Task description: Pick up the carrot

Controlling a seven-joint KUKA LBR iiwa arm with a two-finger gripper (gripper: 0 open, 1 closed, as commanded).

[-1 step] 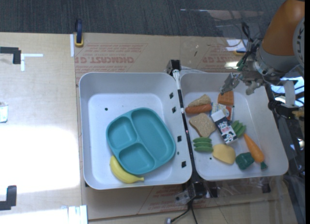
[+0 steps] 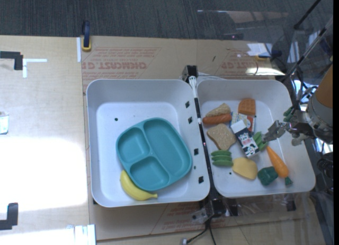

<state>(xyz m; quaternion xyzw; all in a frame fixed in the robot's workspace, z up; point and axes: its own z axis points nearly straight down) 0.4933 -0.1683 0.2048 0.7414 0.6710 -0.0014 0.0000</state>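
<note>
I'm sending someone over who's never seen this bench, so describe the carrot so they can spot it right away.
Look in the right-hand white bin, the one crowded with toy food, not the one with the teal tray. Go to its near right corner: the carrot lies slanted there, just below the gripper. It is the plain orange tapered piece, beside a green pepper and a yellow wedge.

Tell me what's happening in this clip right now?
A robot arm reaches in from the right over the right-hand bin of toy food. Its end effector hovers just above and left of the carrot, which lies on the bin floor, not yet picked up. The left bin holds a teal tray and a banana.
</note>
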